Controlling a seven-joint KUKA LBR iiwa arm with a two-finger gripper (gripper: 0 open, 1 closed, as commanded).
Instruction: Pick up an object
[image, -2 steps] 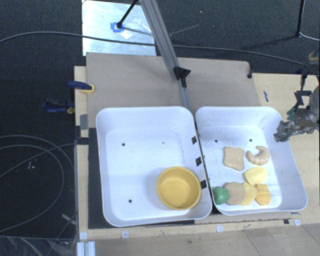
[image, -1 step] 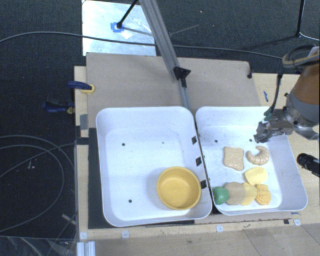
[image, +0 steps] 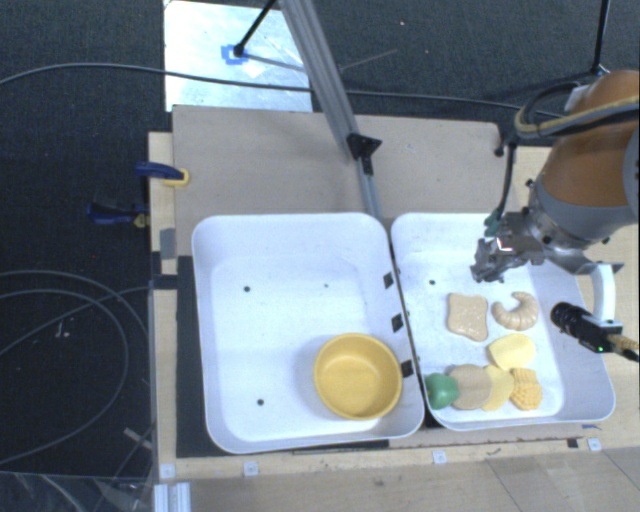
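From where I stand, the counter (image: 270, 160) carries two shallow white bins side by side. The left bin (image: 250, 250) holds a yellow bowl (image: 358, 375), upright, sitting toward the bin's 5 o'clock corner, near the wall it shares with its neighbour.

The right bin (image: 430, 240) holds the small food-shaped pieces, all gathered in its lower half. A green piece (image: 440, 389) lies at about 7 o'clock, touching a round beige piece (image: 470, 384) just to its right. Above them, near the middle of the bin, a flat tan slab (image: 466, 315) lies with its long axis running roughly 12 to 6. Beside it, toward 3 o'clock, a croissant-shaped piece (image: 516, 312) curls with both tips pointing down toward 6 and its long axis running 9 to 3. Below that lies a pale yellow wedge (image: 511, 351), and under it an orange waffle-textured piece (image: 526, 389).

The claw (image: 492, 262) hangs over the upper part of the right bin, at about 12 o'clock from the tan slab and apart from it. Whether it is spread or pressed together I cannot tell, and nothing shows in its grasp.
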